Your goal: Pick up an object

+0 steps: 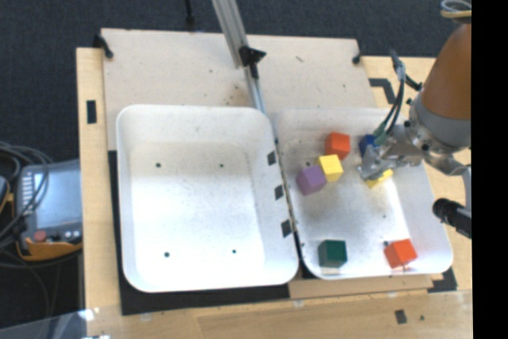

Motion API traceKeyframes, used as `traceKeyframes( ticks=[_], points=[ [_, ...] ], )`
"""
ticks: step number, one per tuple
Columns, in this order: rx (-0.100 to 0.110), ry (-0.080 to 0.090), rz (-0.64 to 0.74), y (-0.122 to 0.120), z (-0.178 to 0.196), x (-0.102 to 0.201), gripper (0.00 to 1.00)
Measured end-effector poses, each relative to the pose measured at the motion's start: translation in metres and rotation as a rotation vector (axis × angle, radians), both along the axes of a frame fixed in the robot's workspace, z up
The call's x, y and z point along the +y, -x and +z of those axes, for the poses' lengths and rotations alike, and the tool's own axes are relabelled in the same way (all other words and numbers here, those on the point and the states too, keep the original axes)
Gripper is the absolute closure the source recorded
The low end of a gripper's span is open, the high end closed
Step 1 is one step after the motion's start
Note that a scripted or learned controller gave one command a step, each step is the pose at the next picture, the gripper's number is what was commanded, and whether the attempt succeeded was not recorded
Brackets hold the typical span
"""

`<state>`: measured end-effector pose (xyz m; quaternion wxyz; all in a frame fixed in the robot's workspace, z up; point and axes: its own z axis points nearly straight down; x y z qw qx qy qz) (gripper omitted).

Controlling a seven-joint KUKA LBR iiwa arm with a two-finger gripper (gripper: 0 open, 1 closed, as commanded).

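My gripper hangs low over the right bin, near its right side. A small yellow object peeks out just under and beside the gripper tip, touching or nearly touching it. A blue object lies right behind the gripper, partly hidden by it. To the left sit an orange cube, a yellow cube and a purple cube, close together. A green cube and an orange-red cube rest near the bin's front wall.
The left bin stands beside the right one, sharing a middle wall with black clips. A slanted metal rail runs from the top down to the bins' junction. A control pendant lies off the bench at left.
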<state>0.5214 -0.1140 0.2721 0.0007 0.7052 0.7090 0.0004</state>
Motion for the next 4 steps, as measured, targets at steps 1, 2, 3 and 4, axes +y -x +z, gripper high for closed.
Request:
traceKeyframes(
  ticks=[1, 2, 3, 4],
  points=[
    [0.000, -0.001, 0.002, 0.010, 0.001, 0.051, 1.00],
    [0.002, -0.002, 0.002, 0.014, 0.000, 0.105, 1.00],
    [0.002, -0.002, 0.002, 0.024, -0.006, 0.155, 1.00],
    [0.002, -0.001, 0.002, 0.019, -0.016, 0.210, 1.00]
  ],
)
